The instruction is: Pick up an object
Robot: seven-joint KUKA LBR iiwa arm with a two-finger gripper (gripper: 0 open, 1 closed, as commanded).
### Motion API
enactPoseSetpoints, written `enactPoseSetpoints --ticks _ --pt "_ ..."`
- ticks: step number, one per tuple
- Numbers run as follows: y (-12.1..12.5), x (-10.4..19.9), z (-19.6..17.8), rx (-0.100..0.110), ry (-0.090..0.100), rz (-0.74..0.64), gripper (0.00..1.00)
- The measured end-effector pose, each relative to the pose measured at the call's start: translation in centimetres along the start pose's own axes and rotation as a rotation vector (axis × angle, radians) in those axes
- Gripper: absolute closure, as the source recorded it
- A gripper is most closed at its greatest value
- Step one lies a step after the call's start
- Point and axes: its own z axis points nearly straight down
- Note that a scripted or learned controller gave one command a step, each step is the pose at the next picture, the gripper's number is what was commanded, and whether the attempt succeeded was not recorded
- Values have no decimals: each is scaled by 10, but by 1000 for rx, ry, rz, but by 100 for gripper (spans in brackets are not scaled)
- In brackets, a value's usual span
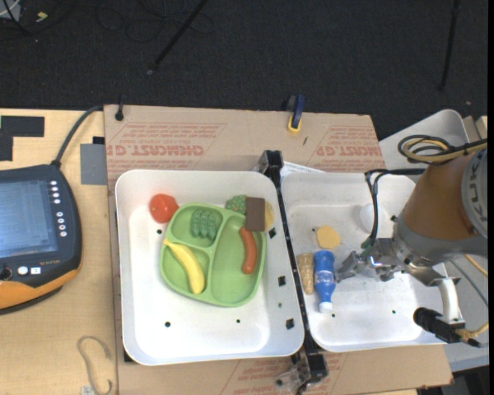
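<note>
You're looking at the approach step here: the gripper is hanging low in the right bin, just beside the blue bottle, and it isn't holding anything. I honestly can't tell whether the jaws are open or closed, it's too small and cluttered there. The bottle is lying near the divider, next to a tan stick, with a yellow disc just above. Next you're probably needing to centre over the bottle and close on it cleanly, without shoving it against the wall.
</note>
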Motion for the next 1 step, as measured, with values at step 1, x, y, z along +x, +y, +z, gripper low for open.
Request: enactPoseSetpoints --ticks 1 --pt "0 1 16 -4 -2 3 0"
